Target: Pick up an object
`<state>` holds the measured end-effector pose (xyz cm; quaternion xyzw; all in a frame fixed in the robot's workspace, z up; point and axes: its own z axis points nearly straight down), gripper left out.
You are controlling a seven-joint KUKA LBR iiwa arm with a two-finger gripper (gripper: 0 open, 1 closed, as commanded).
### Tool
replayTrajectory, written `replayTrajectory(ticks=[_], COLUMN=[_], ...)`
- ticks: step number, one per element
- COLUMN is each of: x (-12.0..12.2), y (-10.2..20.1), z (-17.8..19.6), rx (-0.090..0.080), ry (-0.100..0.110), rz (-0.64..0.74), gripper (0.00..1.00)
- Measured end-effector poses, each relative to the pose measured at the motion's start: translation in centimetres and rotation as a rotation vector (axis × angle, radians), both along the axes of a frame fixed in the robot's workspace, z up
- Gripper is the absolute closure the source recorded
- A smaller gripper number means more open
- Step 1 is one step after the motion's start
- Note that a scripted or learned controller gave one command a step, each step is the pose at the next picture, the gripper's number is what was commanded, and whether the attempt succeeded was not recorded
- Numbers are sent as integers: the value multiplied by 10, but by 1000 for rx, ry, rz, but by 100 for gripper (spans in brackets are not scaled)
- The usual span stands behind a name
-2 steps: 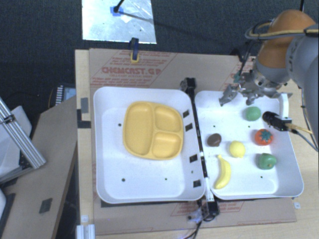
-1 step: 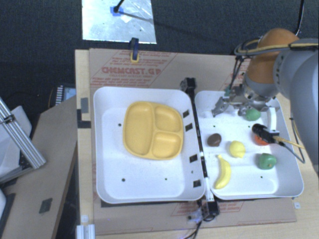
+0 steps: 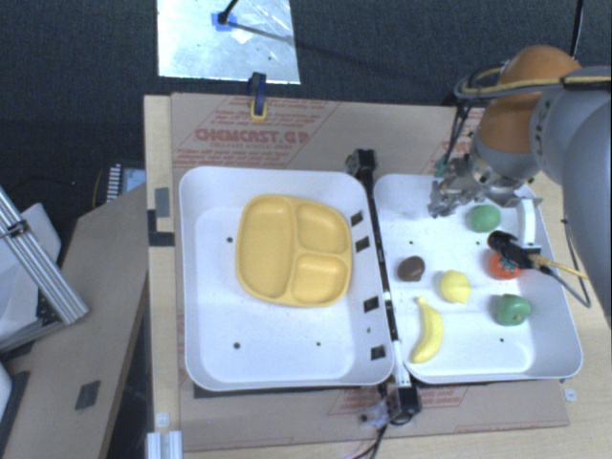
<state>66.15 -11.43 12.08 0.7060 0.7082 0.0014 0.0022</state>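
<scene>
Nearest the camera, at the lower edge of the frame, the front rims of the two white bins meet at a black clip [image 3: 402, 402] on the table [image 3: 277, 127].

Left bin [image 3: 206, 352], centre-left of frame: holds a yellow divided tray [image 3: 292, 249], lying flat, roughly centred. Bare white floor surrounds the tray on all sides, widest along the lower rim.

Right bin [image 3: 550, 357], centre-right of frame: holds six items, none touching another.
- Banana [image 3: 427, 330], lower left of this bin, close to the divider between the bins.
- Yellow lemon [image 3: 454, 286], just above and to the right of the banana.
- Brown round item [image 3: 411, 269], left of the lemon, near the divider.
- Green apple-like fruit [image 3: 512, 309], right side.
- Orange-red fruit [image 3: 504, 266], above it, partly covered by a black object with a thin stick.
- Green round fruit [image 3: 484, 218], upper part of the bin.

End effector [image 3: 446, 202]: upper right of frame, over the upper left part of the right bin, just left of the green round fruit. Finger state cannot be told. Nothing is seen held.

Open room: the lower right corner of the right bin floor.
</scene>
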Motion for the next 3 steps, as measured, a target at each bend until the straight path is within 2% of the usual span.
replayTrajectory(ticks=[1,3], x=[-4,4], y=[-7,-2], z=[49,163], rx=[0,0], ry=[0,-2], rz=[-3,3], gripper=[100,100])
